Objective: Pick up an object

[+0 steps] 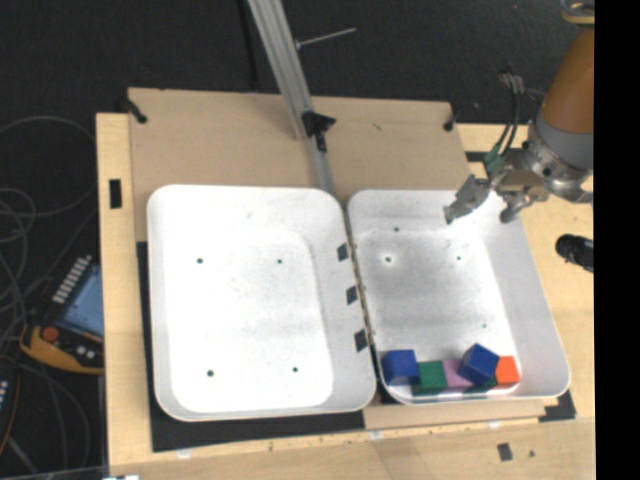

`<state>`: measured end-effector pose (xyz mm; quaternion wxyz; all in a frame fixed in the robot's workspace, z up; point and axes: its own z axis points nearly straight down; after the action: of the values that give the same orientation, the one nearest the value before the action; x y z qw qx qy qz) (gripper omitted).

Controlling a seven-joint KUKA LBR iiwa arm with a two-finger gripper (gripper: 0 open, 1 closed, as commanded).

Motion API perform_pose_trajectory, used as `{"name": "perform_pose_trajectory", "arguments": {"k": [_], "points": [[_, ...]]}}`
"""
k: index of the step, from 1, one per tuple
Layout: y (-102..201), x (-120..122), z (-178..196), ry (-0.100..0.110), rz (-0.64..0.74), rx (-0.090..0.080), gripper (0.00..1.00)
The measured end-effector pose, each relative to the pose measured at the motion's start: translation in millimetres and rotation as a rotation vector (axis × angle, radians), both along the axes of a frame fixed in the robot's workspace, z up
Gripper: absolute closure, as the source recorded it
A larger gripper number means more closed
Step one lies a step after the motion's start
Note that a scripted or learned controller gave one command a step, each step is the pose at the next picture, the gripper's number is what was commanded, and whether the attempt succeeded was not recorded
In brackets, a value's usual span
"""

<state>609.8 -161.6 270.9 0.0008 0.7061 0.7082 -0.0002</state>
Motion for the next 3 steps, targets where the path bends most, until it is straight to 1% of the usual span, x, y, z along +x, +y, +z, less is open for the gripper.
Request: {"name": "perform_pose_trajectory", "arguments": {"k": [1,2,3], "points": [[-0.7,0.7,11.4,-0.003,0.003,-0.001,1.00],[36.4,-10.4,23.2,-0.001,0.003,0.002,1.00],[119.7,-15.5,-54.4,0.007,0.006,0.004,1.00]]}}
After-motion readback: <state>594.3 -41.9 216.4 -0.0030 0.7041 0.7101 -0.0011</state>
